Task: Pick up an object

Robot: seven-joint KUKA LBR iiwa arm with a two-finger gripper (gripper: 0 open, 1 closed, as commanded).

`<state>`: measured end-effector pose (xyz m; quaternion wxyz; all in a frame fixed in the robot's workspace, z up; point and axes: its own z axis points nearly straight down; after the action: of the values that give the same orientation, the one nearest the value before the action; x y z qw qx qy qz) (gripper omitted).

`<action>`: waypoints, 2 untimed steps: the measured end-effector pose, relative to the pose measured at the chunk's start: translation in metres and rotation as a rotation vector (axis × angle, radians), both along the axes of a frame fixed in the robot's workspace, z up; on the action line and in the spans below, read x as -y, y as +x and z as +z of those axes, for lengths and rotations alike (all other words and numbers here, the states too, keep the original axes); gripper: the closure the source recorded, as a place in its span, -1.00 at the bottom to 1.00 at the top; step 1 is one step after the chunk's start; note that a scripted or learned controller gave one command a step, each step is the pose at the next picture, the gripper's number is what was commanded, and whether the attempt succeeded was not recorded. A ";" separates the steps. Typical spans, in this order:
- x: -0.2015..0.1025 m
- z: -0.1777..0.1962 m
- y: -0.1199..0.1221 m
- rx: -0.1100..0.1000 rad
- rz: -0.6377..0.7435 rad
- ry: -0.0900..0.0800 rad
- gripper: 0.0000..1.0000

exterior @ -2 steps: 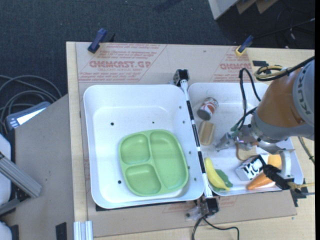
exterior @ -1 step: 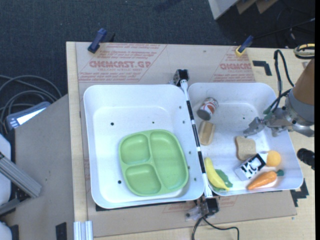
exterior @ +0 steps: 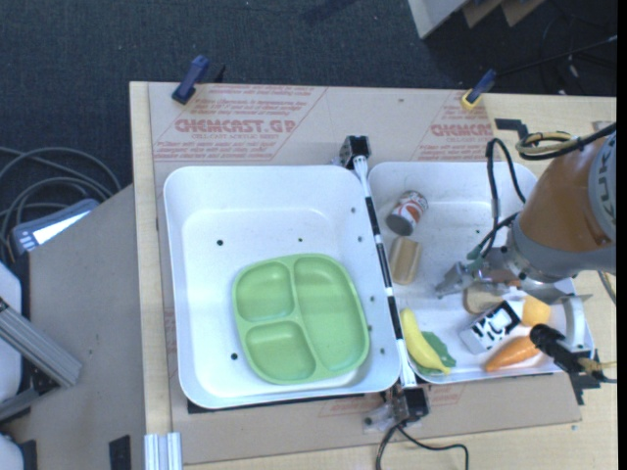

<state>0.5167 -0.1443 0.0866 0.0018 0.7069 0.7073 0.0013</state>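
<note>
Nearest us, in the right bin, we see a banana by the front corner, with a carrot and a black-and-white box beside it. Just behind them the pincer reaches low into the bin; we cannot tell its state. Farther back lie a tan block and a small can. The left bin holds a green divided plate.

"CHEMCAST GP" on bench sheet
</note>
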 end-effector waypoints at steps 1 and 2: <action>0.013 0.000 -0.035 0.003 -0.001 -0.002 -1.00; 0.073 0.081 -0.008 -0.002 -0.001 -0.001 -1.00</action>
<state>0.5083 -0.2169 0.1676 0.0015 0.7074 0.7068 0.0001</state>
